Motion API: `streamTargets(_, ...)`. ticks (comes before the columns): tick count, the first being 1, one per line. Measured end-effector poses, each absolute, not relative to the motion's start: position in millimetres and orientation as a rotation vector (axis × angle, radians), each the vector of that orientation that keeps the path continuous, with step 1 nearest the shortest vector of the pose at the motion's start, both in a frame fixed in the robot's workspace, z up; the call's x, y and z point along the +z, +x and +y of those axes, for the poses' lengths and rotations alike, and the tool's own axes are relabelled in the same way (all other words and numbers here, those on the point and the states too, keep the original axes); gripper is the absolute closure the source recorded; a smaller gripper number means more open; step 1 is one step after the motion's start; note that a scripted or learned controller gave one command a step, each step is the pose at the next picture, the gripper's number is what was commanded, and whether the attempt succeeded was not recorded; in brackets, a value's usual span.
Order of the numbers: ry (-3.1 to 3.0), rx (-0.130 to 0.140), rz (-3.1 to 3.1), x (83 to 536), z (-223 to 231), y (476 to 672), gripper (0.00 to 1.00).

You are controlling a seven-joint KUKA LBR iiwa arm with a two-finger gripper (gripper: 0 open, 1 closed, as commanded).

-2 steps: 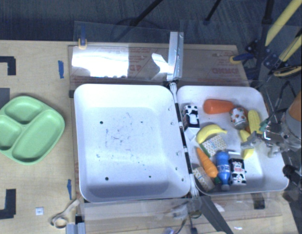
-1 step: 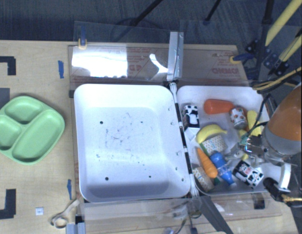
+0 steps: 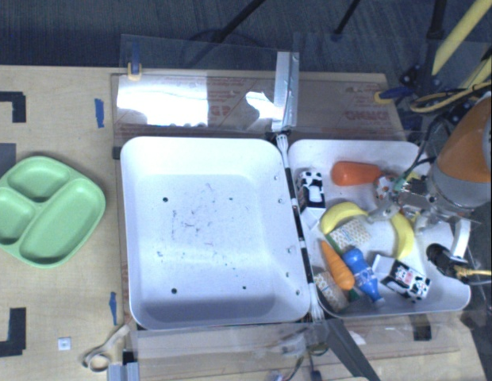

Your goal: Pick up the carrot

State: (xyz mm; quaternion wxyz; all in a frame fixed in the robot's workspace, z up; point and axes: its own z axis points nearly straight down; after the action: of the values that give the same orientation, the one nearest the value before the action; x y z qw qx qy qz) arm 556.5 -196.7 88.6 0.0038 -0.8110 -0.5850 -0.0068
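The counter [image 3: 55, 101] is light wood with bits of black and blue tape on it, and past its far edge is a dark blue-grey floor [image 3: 190, 6] with black stand legs and a yellow pole. Two white bins sit side by side. The left bin [image 3: 151, 165] has small dark marks on its bottom. Left of it lies a green plate [image 3: 46, 210] with three parts. Behind it stands a clear sheet [image 3: 198, 94] with a shiny metal edge. The right bin [image 3: 452, 296] is full of toys. The carrot [image 3: 336, 265] lies near that bin's front left corner, just beside a blue bottle [image 3: 363, 273] and below a yellow banana [image 3: 341, 214]. The tool [image 3: 406, 199] hangs over the right bin, apart from the carrot. I cannot tell how wide it is.
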Motion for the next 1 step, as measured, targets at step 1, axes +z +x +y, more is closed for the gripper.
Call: streamTargets(1,-2.542,-0.021,-1.834,88.6,-196.7,556.5,0.00)
